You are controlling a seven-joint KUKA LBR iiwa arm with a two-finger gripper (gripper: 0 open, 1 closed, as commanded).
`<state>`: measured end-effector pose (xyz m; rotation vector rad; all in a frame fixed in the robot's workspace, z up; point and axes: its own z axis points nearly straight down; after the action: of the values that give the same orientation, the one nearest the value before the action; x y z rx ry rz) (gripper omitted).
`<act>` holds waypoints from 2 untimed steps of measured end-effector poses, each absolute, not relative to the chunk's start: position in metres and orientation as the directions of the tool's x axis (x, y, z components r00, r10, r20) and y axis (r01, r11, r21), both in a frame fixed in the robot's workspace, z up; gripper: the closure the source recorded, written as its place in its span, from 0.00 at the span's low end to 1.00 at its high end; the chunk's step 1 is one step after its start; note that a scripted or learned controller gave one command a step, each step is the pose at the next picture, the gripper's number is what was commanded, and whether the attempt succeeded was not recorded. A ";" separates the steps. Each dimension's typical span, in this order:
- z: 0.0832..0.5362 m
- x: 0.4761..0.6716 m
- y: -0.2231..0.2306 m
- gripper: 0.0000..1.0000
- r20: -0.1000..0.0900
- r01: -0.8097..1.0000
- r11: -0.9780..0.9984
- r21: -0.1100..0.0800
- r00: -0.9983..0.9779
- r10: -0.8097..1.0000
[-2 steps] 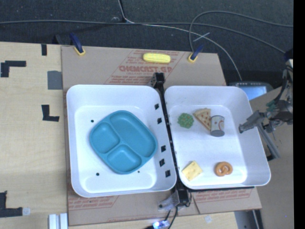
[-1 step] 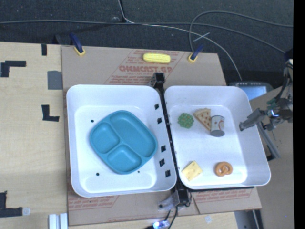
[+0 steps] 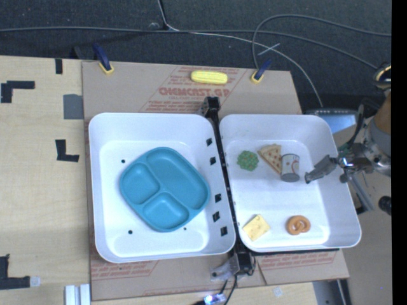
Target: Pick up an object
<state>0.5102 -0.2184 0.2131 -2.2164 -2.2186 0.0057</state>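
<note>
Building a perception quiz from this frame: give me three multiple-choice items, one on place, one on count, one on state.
1. Where does the blue divided plate lie?
A. left bin
B. right bin
C. on the cardboard behind the bins

2. How many objects lie in the right bin?
A. three
B. five
C. seven

3. How does the small can relate to the gripper?
A. lifted above the bin
B. resting on the bin floor beside it
C. tipped out onto the bench

Answers:
1 A, it lies in the left bin.
2 B: broccoli, pizza slice, can, cheese wedge, pretzel.
3 B, the can sits on the floor, just left of the gripper.
</note>
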 end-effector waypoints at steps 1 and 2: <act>0.149 0.506 -0.216 0.00 0.002 1.000 0.001 -0.007 -0.001 1.000; 0.104 0.500 -0.213 0.00 0.001 1.000 0.001 -0.006 -0.001 1.000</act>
<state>0.5002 -0.2129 0.1039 -2.2167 -2.2192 0.0052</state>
